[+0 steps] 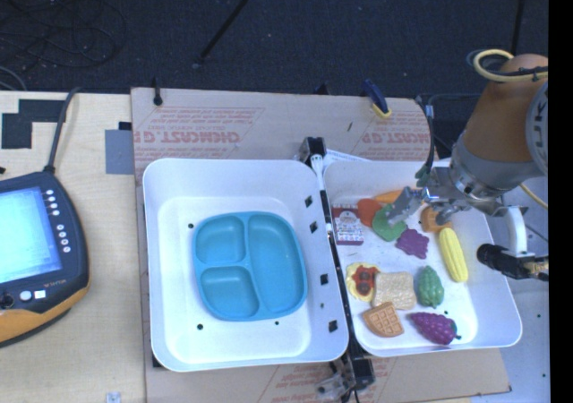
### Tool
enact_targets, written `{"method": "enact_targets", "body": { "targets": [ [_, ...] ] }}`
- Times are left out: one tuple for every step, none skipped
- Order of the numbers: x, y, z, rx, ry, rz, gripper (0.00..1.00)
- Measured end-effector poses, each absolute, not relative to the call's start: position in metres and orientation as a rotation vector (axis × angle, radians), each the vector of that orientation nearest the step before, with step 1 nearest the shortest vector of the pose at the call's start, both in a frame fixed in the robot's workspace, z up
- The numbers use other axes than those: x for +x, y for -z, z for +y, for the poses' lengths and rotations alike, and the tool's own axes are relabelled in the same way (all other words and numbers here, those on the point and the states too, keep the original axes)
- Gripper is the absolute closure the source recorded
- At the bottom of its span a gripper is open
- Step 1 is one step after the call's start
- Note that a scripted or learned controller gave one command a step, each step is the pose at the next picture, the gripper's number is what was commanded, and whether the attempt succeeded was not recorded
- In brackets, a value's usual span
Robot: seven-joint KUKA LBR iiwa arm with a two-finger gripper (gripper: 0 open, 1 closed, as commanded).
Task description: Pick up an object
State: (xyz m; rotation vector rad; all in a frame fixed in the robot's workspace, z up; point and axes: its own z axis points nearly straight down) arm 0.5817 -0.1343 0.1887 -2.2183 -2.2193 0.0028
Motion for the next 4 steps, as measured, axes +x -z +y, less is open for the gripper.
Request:
{"method": "enact_targets", "body": {
  "targets": [
    [0.606, -0.102, -0.105, -2.227, 0.006, -2.225, 0.00],
    [0.649, -0.095, -0.130, -2.219, 0.010, -2.229, 0.00],
    [0.646, -0.095, -0.096, -2.234, 0.004, -2.232, 0.00],
    [0.623, -0.171, -0.148, -2.229, 0.000, -2.221, 0.00]
  ]
}}
